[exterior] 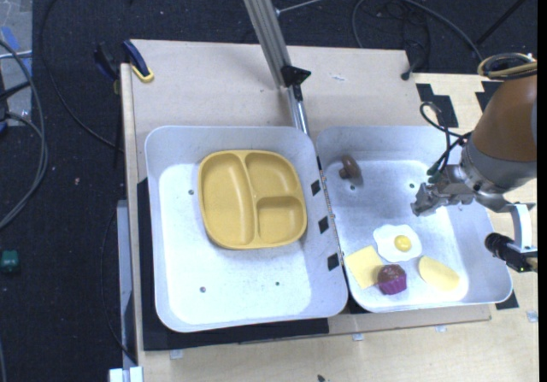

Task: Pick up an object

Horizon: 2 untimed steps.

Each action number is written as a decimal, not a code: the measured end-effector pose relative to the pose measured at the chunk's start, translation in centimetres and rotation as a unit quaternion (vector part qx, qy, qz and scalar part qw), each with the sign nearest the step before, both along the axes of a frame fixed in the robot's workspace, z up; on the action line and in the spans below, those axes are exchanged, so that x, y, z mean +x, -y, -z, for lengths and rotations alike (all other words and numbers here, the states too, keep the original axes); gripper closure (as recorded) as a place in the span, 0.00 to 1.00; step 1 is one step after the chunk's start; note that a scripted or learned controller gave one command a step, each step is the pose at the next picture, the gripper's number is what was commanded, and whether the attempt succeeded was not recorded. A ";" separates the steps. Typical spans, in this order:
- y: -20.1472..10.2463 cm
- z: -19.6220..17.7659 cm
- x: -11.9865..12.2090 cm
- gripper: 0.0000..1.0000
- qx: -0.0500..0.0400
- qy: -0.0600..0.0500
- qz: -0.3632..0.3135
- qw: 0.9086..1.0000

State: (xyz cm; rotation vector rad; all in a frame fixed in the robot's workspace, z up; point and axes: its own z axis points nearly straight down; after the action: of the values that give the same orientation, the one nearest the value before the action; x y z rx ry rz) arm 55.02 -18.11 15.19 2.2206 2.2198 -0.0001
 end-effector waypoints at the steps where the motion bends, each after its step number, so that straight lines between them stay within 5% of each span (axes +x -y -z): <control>1: 0.7 -5.8 0.7 1.00 -0.001 0.003 -0.001 1.000; 2: 0.7 -6.7 0.8 1.00 0.000 0.001 -0.001 1.000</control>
State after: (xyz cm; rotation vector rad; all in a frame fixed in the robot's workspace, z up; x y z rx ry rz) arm 55.83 -18.84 21.91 2.2174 2.2219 0.0016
